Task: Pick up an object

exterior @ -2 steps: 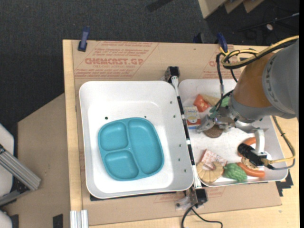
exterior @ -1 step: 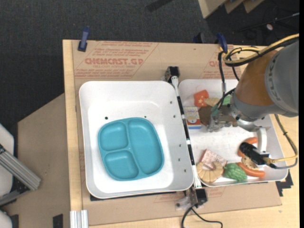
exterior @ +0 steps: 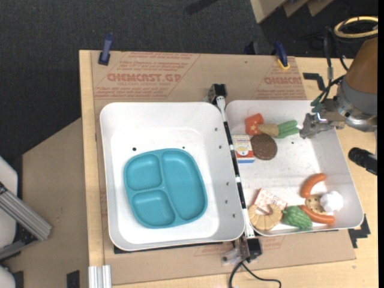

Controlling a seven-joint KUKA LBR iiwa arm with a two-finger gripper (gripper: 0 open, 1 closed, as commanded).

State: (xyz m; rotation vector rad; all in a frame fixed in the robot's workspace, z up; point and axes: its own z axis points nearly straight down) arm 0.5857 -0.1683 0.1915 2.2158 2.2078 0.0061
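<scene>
Toy food lies in the right white bin [exterior: 336, 155]. At its far side are a red piece [exterior: 254, 123], a tan and green stick [exterior: 280, 129], a brown round patty [exterior: 263, 147] and a small white carton [exterior: 242, 147]. Along the near side sit an orange sausage [exterior: 313, 184], a white ball [exterior: 332, 201], a green vegetable [exterior: 297, 217] and a tan pastry [exterior: 266, 216]. My gripper [exterior: 310, 126] hangs over the bin's far right part, just right of the green end of the stick. I see nothing held in it.
The left white bin [exterior: 120, 125] holds a blue divided plate [exterior: 165, 186]. A black rail [exterior: 231, 155] runs between the bins. The arm's orange band and grey wrist [exterior: 360, 95] stand over the right bin's far right corner. Cardboard [exterior: 150, 77] lines the bench.
</scene>
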